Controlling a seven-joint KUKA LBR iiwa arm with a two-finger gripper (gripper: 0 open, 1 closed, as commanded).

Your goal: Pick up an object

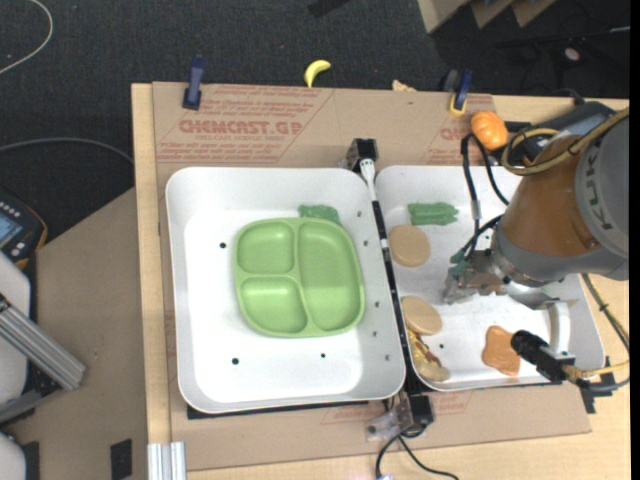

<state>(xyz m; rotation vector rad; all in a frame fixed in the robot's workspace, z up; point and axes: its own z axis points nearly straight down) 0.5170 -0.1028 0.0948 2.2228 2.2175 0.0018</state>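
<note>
A tan round cookie (408, 246) lies in the white bin (462, 340) on the arm's side of the tabletop, close to that bin's inner wall. I think it is a good thing to pick. The gripper (468, 286) hangs low over bare bin floor near it and holds nothing I can see. I cannot tell if it is open or closed.

To do this well, it should move right over the cookie, go straight down, and stay off the wall.

The same bin holds a second cookie (421, 316), a brown bit (431, 360), an orange chunk (499, 350) and a green toy (432, 212). The other bin (200, 268) holds a green plate (299, 276) and a small green piece (319, 212).
</note>
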